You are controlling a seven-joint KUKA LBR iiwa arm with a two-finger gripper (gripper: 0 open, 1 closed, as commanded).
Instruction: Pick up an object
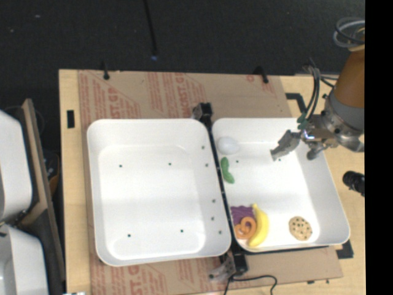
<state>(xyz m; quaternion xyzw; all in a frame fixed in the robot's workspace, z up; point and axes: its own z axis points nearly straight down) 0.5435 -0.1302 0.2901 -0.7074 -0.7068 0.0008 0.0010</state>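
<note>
- Gripper point(296, 145) hung over the right bin point(319, 189), fingers spread apart, nothing between them.
- Egg point(228, 145) lay to its left, cookie point(300, 227) and banana point(260, 226) well below it.

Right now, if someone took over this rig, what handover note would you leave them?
Gripper: open, holding nothing, over the upper right of the right bin.
Objects, all in the right bin: white egg-like piece and green piece along its left wall; banana, orange ring and purple piece clustered at the lower left; cookie at the lower right.
Done: nothing picked.
Left: descend on one object, grasp, lift.
</note>
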